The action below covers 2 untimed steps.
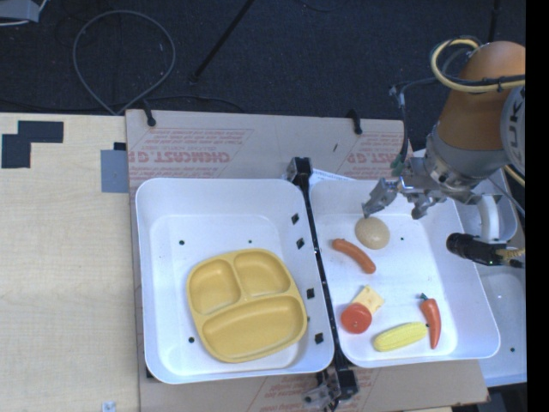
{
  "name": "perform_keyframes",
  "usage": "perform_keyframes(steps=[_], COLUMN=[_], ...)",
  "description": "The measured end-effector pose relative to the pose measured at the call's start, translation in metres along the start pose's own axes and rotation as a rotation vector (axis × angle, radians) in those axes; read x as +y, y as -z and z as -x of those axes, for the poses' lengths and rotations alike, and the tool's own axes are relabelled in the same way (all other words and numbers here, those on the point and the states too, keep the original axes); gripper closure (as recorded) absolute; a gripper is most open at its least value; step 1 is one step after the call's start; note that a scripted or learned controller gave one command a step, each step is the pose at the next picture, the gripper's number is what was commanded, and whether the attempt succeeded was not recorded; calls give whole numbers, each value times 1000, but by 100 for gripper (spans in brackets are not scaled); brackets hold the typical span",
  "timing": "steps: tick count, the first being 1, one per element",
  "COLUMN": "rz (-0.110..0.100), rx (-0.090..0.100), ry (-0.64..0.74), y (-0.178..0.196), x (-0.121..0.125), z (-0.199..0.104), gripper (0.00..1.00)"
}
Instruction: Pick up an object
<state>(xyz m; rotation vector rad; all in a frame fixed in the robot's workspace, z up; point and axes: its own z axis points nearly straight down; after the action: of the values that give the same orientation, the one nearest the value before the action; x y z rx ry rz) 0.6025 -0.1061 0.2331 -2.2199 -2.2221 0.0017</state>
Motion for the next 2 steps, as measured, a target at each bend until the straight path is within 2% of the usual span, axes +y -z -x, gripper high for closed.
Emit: perform_keyframes(steps=[1,2], rz=[-9,-8], rx=[2,2], ry=[0,-2], y=[-64,-125], x=[-3,-2], z=[-4,3], gripper=[0,0])
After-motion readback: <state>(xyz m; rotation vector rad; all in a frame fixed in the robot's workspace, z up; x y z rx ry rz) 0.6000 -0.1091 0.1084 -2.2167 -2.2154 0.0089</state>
